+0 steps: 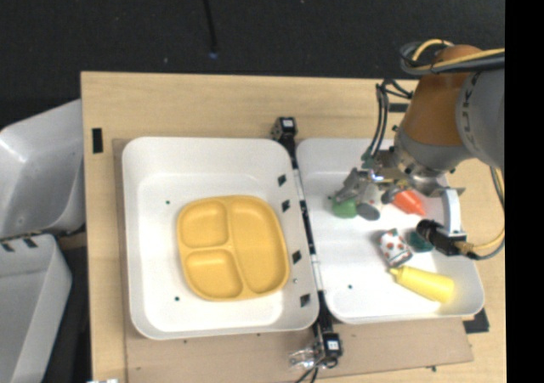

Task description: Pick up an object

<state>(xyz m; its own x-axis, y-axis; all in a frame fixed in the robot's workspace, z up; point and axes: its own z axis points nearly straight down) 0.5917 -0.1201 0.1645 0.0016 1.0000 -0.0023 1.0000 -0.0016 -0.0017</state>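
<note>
My gripper (pixel 361 196) hangs low over the upper left part of the right bin (pixel 357 288). A small green object (pixel 343 208) lies right at its tip, partly hidden under it. Just to the right, an orange-red object (pixel 409 200) peeks out from beneath the wrist. Nearer the front lie a small white object with red spots (pixel 391 244) and a yellow bottle-shaped object (pixel 422 282) on its side. A bit of teal (pixel 416 241) shows beside the spotted object.
The left bin (pixel 153 169) holds a yellow divided plate (pixel 231 247). A ridge with black clips (pixel 299 228) separates the two bins. The grey arm with its orange band (pixel 442 101) covers the right bin's far right corner.
</note>
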